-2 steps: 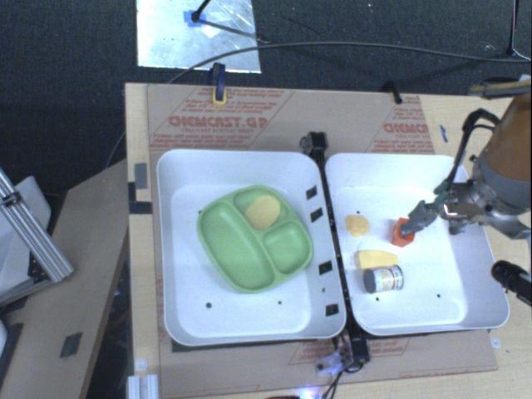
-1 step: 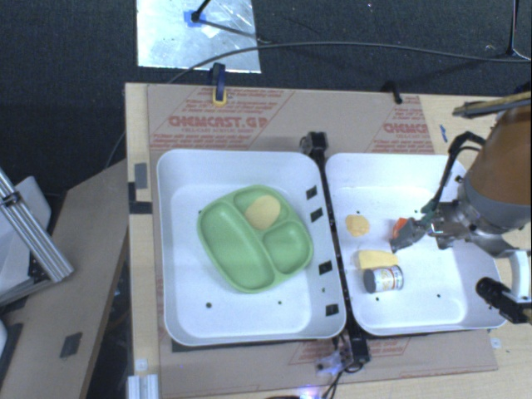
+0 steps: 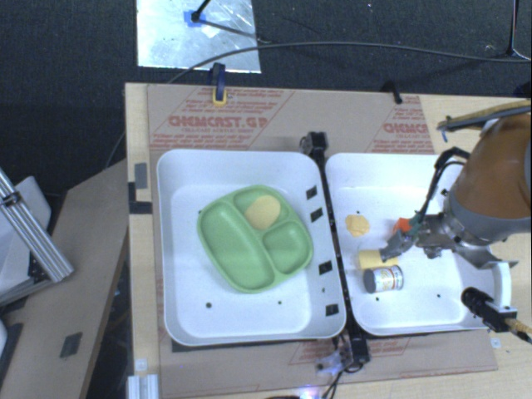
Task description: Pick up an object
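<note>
Brown board (image 3: 249, 119) reads CHEMCAST GP | jaws (image 3: 397, 243) over right bin (image 3: 399, 169), near can (image 3: 383, 278); grip state unreadable

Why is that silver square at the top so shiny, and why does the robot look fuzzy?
In the camera view, light bounces off the silver sheet, so it glares white. The arm looks soft and smeary at its edges. The green plate and little can look clearer.

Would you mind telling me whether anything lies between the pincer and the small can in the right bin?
Nothing visible does. The pincer sits just above the lying can, with the yellow block beside it to the left, close enough that it might get nudged.
</note>
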`<state>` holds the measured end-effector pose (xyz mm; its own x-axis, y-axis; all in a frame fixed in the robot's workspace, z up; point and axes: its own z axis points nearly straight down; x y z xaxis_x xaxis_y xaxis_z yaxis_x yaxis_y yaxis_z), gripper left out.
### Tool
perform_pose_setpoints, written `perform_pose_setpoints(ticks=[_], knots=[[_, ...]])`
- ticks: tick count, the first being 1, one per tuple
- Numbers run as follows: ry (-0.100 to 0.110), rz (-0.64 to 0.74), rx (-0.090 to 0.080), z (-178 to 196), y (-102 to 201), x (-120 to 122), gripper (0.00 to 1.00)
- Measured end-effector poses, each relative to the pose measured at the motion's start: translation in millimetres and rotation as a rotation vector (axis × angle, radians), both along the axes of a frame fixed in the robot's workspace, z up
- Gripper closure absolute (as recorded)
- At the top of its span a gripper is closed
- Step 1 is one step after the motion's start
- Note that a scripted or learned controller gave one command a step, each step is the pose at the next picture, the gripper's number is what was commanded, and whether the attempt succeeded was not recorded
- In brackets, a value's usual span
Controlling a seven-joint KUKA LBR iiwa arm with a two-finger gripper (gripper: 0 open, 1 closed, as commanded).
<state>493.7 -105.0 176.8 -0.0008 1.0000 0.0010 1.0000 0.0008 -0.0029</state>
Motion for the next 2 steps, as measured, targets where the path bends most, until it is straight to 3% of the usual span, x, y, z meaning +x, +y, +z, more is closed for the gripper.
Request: perform_pose_setpoints(ticks=[1,2], knots=[[-0.001,0.0,0.0,-58,-6,7,0.0],[-0.006,0.001,-0.002,-44,-6,8,1.0]])
